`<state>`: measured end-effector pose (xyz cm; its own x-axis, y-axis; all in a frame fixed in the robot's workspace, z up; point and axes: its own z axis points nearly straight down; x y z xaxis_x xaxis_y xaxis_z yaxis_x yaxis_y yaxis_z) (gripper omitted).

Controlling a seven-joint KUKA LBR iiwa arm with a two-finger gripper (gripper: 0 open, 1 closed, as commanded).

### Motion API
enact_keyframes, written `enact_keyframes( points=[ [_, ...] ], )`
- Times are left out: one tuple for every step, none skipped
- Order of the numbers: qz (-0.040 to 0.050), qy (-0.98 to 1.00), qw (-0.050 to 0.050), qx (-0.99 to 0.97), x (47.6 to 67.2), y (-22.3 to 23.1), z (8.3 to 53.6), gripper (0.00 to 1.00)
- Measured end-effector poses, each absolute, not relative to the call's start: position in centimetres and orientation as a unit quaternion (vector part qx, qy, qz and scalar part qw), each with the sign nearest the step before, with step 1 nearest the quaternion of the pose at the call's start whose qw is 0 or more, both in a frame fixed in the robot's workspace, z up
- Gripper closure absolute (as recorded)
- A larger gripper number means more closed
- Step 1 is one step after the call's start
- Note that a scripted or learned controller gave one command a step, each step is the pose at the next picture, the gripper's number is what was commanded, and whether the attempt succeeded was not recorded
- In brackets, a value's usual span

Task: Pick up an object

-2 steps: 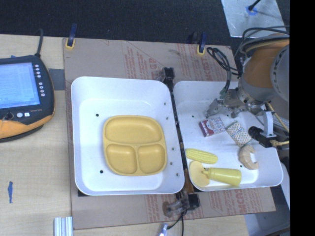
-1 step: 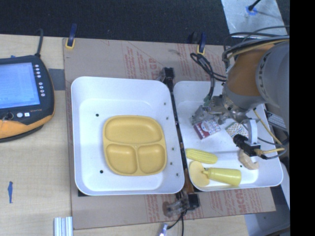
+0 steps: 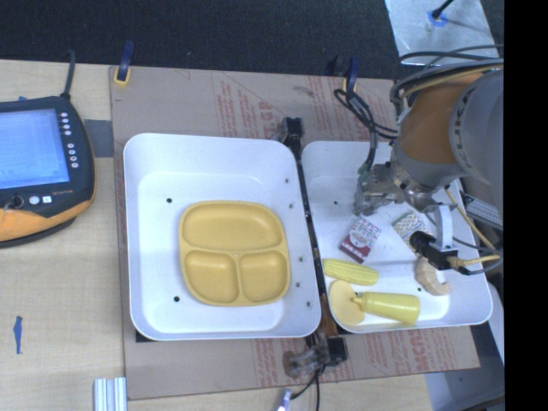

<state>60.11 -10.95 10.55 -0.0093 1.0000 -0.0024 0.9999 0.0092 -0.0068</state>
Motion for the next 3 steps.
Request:
enact_keyframes(
  points=[
    [0.0036,-0.711,0.001,-0.704,60.1,-11.0,10.5,0.0],
    [0.0008,-0.707,0.001,-0.707,63.4,-16.0,9.2,0.0],
    [0.0015,-0.71,0.001,-0.704,60.8,-10.6,12.6,0.0]
  ],
)
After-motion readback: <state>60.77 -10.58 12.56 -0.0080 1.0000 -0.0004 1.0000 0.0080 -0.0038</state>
